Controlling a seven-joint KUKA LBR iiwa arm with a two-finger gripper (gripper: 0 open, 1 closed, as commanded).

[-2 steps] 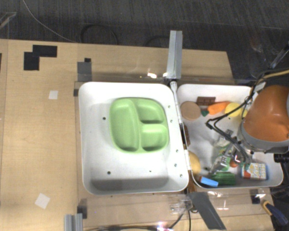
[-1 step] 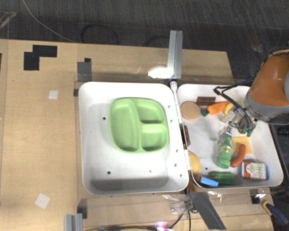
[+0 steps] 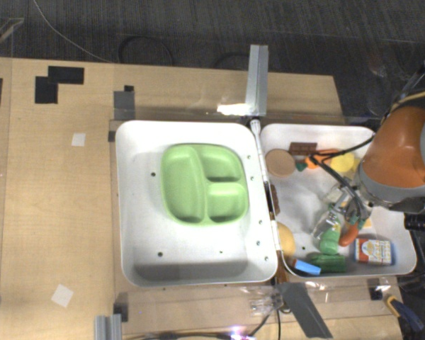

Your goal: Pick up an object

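Claw (image 3: 331, 227) directly above green object (image 3: 329, 242)

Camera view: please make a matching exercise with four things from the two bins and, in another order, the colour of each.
Things:
1. divided plate in the left bin
2. round disc at the right bin's top left
3. flat piece at the right bin's bottom edge
4. small carton at the right bin's lower right

Colours:
A. blue
B. red and white
C. light green
D. tan

Pairs: 1-C, 2-D, 3-A, 4-B
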